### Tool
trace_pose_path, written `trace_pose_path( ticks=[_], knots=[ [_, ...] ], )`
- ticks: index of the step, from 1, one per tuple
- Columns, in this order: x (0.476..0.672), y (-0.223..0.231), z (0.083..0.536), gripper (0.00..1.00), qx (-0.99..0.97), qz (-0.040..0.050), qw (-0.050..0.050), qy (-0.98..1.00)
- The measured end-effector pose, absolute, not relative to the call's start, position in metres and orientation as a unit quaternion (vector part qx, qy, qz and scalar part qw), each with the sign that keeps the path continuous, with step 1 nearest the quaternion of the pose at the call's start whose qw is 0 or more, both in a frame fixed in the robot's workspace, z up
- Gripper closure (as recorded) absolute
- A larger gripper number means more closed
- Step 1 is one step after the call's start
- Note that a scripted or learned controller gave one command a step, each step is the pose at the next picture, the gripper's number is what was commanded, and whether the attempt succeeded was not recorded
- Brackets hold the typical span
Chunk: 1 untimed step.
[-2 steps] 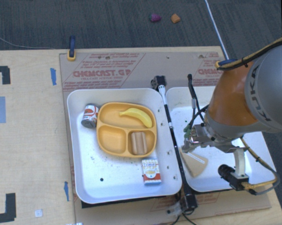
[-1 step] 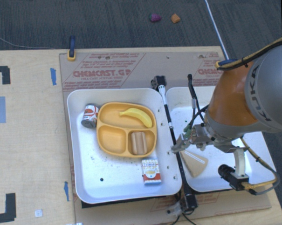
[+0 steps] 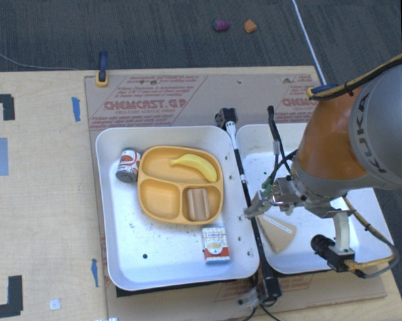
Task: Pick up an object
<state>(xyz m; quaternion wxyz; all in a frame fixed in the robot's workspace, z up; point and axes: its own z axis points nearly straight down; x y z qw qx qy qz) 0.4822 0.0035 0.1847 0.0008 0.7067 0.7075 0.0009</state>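
- Arm: reached in from the right, wrist over the right bin.
- Left bin: held a tray with a banana and a sausage, plus a can and a small box.
- Gripper: hung near the divider between the bins; grip state not discernible.
- Wedge: lay in the right bin, just below and right of the gripper, apart from it, long axis slanting down-right; likely nearest target.

right bin – arm-covered | arm – cut off right
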Motion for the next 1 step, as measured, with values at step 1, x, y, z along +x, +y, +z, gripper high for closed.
trace_pose_path(
  ticks=[1],
  knots=[
    [0.4821,0.0035,0.1847,0.0,0.707,0.0008,0.001,0.707]
  ],
)
